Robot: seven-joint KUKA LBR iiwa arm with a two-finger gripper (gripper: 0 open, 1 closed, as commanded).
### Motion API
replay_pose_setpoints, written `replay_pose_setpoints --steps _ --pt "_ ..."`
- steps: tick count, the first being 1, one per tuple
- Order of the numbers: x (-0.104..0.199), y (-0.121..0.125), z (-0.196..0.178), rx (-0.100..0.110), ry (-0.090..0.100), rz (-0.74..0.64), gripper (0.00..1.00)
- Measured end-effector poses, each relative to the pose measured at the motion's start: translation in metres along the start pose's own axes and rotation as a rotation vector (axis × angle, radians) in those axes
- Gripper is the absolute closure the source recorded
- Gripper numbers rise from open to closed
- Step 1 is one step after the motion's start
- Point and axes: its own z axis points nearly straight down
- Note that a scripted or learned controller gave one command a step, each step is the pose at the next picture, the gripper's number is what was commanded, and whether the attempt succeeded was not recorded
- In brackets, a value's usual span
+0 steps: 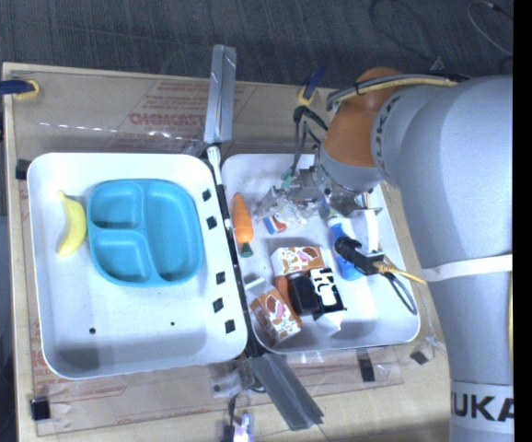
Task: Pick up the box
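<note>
Nearest the camera, at about six o'clock in the right-hand shallow white bin [404, 325], lies a small brown printed carton box [276, 316], tilted, just beside a black-and-white printed packet [321, 293]. A second brown-and-white printed box [297, 260] lies just above, touching the packet. An orange carrot [242, 220] rests along the bin's nine o'clock wall. In the left white bin [54, 330] sit a blue plastic divided tray [146, 230] and a yellow banana [71, 225].

The claw [295, 190] sits at about twelve o'clock in the right bin, over clear crumpled wrapping; whether it is wide or narrow I cannot tell. Both boxes lie toward six o'clock of it, the second near, the first farther.

To do this step well, I judge the claw should travel toward six o'clock, centre over one box, align across its short sides, and descend clear of the packet.
</note>
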Motion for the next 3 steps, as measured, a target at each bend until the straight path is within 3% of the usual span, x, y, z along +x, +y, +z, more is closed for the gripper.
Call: replay_pose_setpoints --steps 1,2,3 --pt "0.000 0.001 -0.009 0.001 0.000 -0.003 1.00" --pt "0.000 0.001 -0.009 0.001 0.000 -0.003 0.00" --pt "-0.011 -0.001 -0.002 -0.003 0.002 -0.039 0.00"
